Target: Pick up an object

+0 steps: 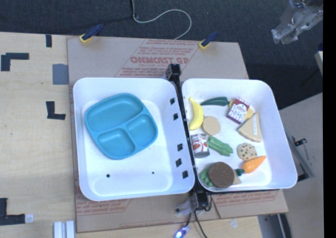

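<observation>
a wooden bench (31, 142) marked with dark tape pieces is seen under a cardboard sheet (152, 58) printed in red, which is held at its far edge by 2 blue and yellow clamps (92, 32). beyond the bench a dark carpet (220, 0) is crossed by a thin cable (157, 17). 2 white bins are set side by side on the cardboard, touching along a black joint. in the left bin (131, 179) a blue divided tray (121, 125) is laid toward the far left corner. in the right bin (281, 142) toy foods are gathered: a yellow banana (196, 114) against the dividing wall, a green pepper (214, 101) by the far wall, a small red box (238, 110), a cheese wedge (251, 128), a tan disc (211, 125), a small can (200, 145), a green pod (219, 146), a cookie (245, 151), an orange carrot (253, 164) and a brown burger patty (221, 174) near the front wall. the gripper (296, 21) is seen at the upper right, above the carpet and well apart from the right bin and all the foods; nothing is seen between its fingers, and whether the jaws are open or closed cannot be told.
</observation>
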You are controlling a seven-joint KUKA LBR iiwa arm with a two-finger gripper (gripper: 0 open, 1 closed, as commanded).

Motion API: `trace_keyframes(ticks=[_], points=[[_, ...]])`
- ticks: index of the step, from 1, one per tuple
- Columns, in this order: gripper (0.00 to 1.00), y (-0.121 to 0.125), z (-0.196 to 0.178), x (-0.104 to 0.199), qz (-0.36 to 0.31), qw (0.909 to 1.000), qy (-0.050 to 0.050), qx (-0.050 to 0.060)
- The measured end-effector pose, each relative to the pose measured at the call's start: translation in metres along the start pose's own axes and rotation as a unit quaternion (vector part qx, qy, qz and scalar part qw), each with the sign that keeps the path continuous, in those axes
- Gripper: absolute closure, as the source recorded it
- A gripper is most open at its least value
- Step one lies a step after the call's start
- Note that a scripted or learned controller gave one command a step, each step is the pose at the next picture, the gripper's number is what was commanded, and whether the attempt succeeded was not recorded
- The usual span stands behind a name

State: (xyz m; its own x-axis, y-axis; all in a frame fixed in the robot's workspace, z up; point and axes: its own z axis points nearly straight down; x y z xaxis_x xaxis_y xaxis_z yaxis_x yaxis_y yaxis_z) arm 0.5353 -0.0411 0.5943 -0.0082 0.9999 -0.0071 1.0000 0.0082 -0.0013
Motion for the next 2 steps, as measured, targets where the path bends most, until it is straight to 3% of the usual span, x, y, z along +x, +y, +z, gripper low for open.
trace_keyframes(ticks=[2], points=[[1.0,0.001,-0.02,0.001,-0.001,1.0,0.0,0.0]])
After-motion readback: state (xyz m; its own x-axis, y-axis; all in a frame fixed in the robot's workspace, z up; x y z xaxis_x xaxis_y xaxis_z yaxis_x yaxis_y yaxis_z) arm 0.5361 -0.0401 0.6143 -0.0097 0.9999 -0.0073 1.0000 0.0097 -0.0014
